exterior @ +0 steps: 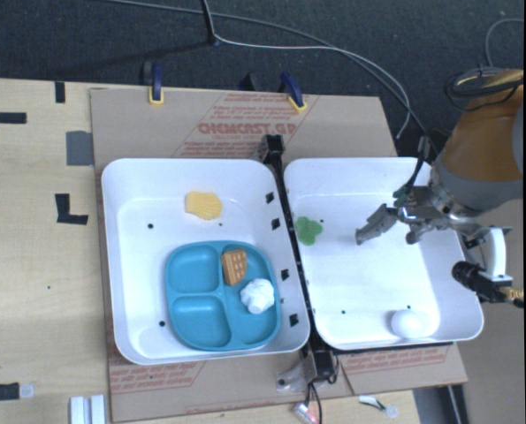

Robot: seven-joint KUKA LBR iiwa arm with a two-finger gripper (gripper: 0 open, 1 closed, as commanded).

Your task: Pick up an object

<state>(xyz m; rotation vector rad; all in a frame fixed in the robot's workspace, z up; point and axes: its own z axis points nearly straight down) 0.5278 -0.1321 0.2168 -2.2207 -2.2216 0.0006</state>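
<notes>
Claw (pixel 369 230) is seen over the R bin (pixel 360 281) w/ nothing between its fingers; open vs closed can't be told. Green object (pixel 308 230) lies by the bin's L wall, near the claw; white ball (pixel 410 323) at front edge.

Red printed lettering runs across the brown cardboard sheet (pixel 236 124) under the two bins, at twelve o'clock from the left bin, and looks like "CHEMCAST GP", though it is too small and blurred to be sure.
</notes>
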